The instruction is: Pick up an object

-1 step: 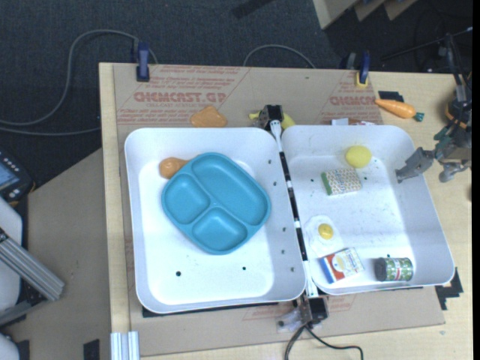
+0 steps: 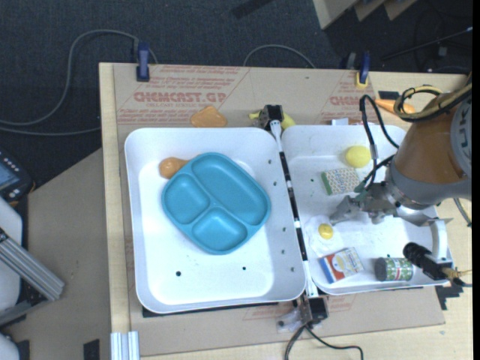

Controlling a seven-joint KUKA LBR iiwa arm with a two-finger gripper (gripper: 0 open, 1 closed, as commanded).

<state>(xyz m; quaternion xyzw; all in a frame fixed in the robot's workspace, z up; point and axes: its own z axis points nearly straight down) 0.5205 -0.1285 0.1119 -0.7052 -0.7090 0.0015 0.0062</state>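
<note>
We see the end effector [image 2: 346, 209] low at centre right, in the right-hand white bin [image 2: 375, 135]; we cannot tell its state. Just below-left lies a small round yellow piece [image 2: 325, 231], above it a speckled green-white packet [image 2: 340, 180]. Judging the crowding, a descent could nudge either aside, or graze the bin floor.

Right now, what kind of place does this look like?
Probably a robotics lab bench rather than a kitchen: a robot arm reaches over two white bins, the board under them is held with blue clamps, and cables trail across dark carpet.
</note>
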